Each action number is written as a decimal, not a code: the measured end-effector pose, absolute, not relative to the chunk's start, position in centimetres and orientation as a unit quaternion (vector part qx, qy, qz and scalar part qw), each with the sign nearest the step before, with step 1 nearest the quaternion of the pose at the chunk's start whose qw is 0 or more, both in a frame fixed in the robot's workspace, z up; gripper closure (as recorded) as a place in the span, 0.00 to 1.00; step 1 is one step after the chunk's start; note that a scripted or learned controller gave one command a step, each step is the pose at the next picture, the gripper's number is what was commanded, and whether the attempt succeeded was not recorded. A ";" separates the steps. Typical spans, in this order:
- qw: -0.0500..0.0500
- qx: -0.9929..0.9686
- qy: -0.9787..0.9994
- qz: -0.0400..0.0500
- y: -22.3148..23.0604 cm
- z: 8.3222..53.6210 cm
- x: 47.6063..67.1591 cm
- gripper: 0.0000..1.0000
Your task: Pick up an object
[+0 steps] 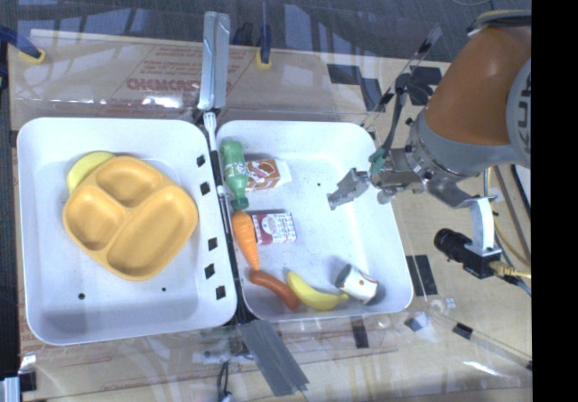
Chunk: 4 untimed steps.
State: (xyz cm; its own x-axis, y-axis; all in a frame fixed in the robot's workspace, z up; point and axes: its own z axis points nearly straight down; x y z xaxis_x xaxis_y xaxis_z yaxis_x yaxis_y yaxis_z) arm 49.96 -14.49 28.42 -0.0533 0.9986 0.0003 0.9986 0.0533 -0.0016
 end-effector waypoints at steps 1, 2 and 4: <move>0.002 -0.721 -0.693 0.002 -7.4 19.0 49.9 0.00; -0.004 -0.656 -0.755 0.000 -9.4 9.5 51.9 0.00; 0.001 -0.601 -0.799 0.000 -12.6 10.2 58.8 1.00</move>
State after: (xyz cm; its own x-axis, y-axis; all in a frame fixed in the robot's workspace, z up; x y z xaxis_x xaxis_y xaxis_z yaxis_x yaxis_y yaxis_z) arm 58.84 -12.62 10.21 -0.2766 0.9610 0.0007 0.9610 0.2766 -0.0016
